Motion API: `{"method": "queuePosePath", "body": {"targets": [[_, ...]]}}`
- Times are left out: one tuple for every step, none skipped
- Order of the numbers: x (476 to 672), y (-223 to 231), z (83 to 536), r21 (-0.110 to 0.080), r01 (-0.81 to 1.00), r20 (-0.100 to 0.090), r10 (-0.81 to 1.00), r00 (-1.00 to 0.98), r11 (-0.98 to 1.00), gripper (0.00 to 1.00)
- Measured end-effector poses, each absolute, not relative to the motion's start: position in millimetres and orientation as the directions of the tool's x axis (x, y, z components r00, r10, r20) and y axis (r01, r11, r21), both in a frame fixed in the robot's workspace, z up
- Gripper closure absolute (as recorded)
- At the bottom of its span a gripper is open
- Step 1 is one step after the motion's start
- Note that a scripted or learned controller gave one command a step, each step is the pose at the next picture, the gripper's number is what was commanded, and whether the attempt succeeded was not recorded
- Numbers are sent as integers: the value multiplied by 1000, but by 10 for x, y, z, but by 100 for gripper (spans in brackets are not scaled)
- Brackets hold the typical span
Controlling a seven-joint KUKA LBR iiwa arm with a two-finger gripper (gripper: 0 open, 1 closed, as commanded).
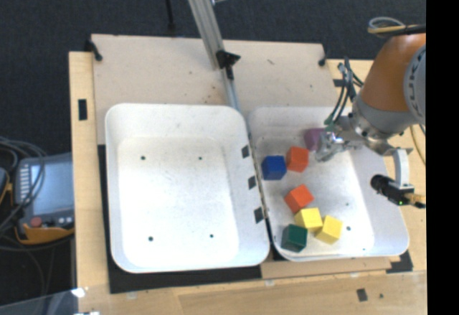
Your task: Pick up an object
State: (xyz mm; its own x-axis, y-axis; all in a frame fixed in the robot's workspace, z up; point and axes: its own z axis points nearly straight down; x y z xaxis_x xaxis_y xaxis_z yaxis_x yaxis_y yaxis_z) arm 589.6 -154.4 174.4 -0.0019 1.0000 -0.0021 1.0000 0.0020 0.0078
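White bins sit side by side; the right bin (362, 234) holds the blocks. The gripper (324, 148) hangs over its twelve-o'clock part, beside a purple block (313, 138); its opening I cannot tell. At seven o'clock from it lie an orange block (297, 158) and a blue one (273, 167). Toward six lie another orange (299, 198), two yellow (311, 218) (330, 228) and a green (294, 237).

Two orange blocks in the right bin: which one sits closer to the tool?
The upper orange block, beside the blue block, just left of the tool. The other orange block lies lower, by the yellow ones.
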Motion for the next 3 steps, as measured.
{"method": "queuePosePath", "body": {"targets": [[5864,-1493,2354,9,1000,-2,1000,-3,3,100],[5790,-1554,2924,9,1000,-3,1000,-5,5,100],[5703,-1073,2764,1,1000,0,1000,-5,5,100]]}}
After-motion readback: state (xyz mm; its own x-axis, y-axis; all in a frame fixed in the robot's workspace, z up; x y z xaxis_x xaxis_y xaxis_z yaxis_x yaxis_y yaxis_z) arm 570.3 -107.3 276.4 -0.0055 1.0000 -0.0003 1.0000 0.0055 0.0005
